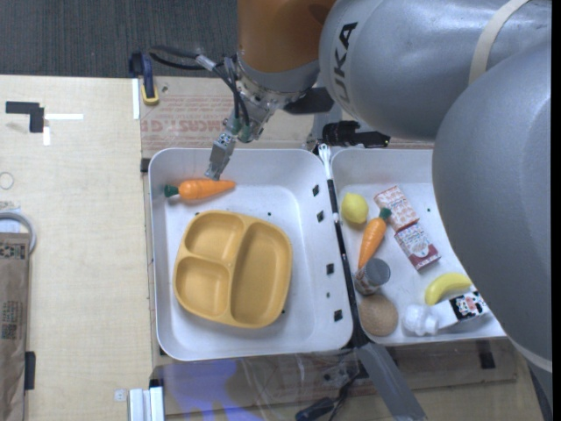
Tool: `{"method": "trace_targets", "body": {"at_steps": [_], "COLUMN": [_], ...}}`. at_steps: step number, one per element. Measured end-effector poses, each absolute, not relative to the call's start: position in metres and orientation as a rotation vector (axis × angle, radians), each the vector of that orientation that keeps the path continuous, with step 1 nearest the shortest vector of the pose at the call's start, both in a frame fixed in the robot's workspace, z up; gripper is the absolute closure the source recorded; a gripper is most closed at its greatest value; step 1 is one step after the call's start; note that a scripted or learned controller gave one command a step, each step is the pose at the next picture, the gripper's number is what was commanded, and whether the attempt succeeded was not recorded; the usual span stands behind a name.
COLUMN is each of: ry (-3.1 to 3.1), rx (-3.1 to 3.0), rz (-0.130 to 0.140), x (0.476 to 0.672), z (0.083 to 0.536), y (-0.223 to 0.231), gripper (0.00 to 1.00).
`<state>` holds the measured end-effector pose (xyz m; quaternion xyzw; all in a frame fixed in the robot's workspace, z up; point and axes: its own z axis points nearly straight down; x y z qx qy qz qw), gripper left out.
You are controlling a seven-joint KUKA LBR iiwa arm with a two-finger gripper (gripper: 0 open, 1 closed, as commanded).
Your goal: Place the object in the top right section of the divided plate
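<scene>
Two white bins are set side by side on the bench [70, 235]. In the left bin [302, 323], a yellow divided plate [233, 268] is seen, with a toy carrot [200, 189] lying beside its upper edge, outside all sections. The pincer [216, 162] is poised just above the carrot; whether it is spread or pressed together cannot be told. Assorted toy foods are kept in the right bin [491, 327].

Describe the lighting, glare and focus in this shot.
Camera view: even overhead light, soft shadows under the divided plate and carrot; mild glare on the left bin floor; the grey arm looms large and slightly soft near the lens.
</scene>
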<state>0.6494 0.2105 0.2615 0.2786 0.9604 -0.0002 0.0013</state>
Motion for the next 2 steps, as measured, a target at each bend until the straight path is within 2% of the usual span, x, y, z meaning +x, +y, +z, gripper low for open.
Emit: {"method": "trace_targets", "body": {"at_steps": [1,2], "ry": [3.105,3.102], "rx": [0.451,0.454], "rz": [0.001,0.002], "x": [0.6508,0.6520], "z": [0.2916,0.3012], "y": [0.2107,0.2099], "gripper": [0.00,1.00]}}
